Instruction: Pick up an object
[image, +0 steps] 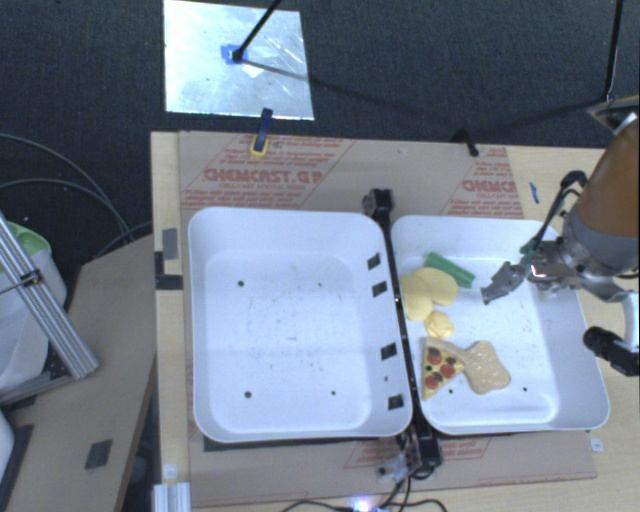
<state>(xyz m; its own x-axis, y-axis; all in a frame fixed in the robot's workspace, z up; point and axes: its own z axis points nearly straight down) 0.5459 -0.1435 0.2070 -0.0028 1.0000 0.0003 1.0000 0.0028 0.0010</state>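
Brown bench (330, 160) holds two white bins. Near in right bin (560, 400): pizza slice toy (440, 365), tan flat toy (487, 368). Further back: small yellow lump (438, 323), yellow flat toy (428, 290), green stick (450, 269). Claw (497, 284) hangs just right of green stick, nothing in it; cannot tell if spread or pressed together. Best plan: come straight down on one toy, then close. Toys crowd by middle wall; open floor lies on right side. Left bin (290, 320) has lots of room

Both bins are white: the left bin (290, 320) is speckled with small dark dots, and the right bin (560, 400) holds a green stick (449, 269), pale yellow pieces (430, 290), a tan pizza slice (441, 364) with red spots and a beige shape (485, 367). The surface (400, 165) is tan with red lettering. The tool (498, 283) is grey.
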